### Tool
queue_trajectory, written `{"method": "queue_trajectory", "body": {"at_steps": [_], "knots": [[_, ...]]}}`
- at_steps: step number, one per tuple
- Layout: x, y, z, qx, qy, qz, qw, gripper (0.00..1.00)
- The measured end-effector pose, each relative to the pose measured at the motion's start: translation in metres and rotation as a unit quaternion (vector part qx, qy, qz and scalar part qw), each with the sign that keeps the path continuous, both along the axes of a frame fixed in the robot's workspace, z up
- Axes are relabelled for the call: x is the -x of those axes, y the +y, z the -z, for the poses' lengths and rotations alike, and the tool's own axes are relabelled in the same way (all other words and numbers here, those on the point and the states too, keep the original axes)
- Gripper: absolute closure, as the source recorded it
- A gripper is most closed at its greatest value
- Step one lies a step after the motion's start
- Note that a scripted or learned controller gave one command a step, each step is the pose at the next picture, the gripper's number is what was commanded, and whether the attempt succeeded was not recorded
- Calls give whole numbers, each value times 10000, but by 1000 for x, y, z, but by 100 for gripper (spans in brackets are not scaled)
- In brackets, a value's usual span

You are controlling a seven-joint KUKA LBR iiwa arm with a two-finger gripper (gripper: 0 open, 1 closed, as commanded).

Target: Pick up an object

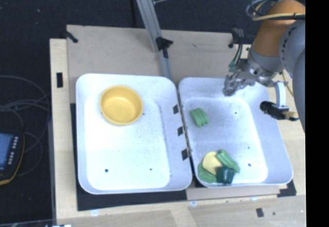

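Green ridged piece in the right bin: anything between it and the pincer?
Nothing visible. The pincer is over the right bin's far edge; bare white floor lies between it and the green ridged piece. The other items sit clustered at the near corner.

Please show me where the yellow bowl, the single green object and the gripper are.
yellow bowl (pixel 121 105), camera view, on its inner floor.
single green object (pixel 199 117), camera view, on its top.
gripper (pixel 232 89), camera view, at its tip.

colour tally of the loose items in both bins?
Yellow: 2, the bowl in the left bin and the yellow piece in the right.
Green: 3, the ridged block, light green piece, dark green piece.
Total: 5
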State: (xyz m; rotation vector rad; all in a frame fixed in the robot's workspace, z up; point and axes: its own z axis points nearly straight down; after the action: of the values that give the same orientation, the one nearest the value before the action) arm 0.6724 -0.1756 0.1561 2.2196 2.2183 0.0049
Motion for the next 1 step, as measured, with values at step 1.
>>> {"method": "queue_trajectory", "body": {"at_steps": [1], "knots": [[3, -1, -44, 1, -1, 1, 10000, 100]]}}
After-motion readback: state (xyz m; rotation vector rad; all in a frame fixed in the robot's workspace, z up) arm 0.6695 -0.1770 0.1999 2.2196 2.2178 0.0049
